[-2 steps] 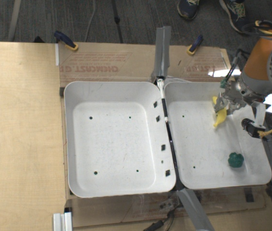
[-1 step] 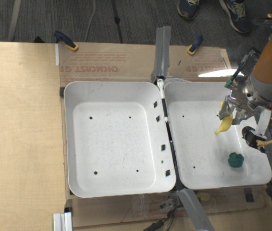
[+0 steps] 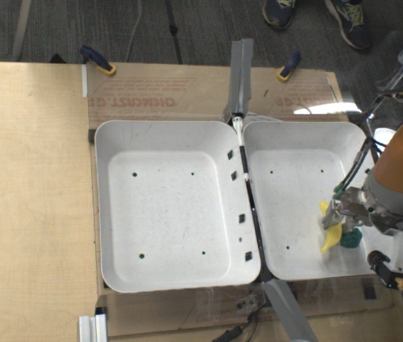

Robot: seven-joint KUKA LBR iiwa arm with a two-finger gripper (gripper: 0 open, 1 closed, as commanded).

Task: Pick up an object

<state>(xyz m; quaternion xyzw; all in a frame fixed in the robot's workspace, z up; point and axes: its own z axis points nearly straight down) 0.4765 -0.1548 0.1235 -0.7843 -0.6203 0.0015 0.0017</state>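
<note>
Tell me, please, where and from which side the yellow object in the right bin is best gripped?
Probably at the lower, narrow end of the yellow object, from above: it lies slanted on the right bin floor, with the gripper over its upper part and a teal object beside it.

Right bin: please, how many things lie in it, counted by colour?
Yellow: 1, the yellow object
Teal green: 1, the teal object
Total: 2, both in the right bin, under the gripper.
</note>
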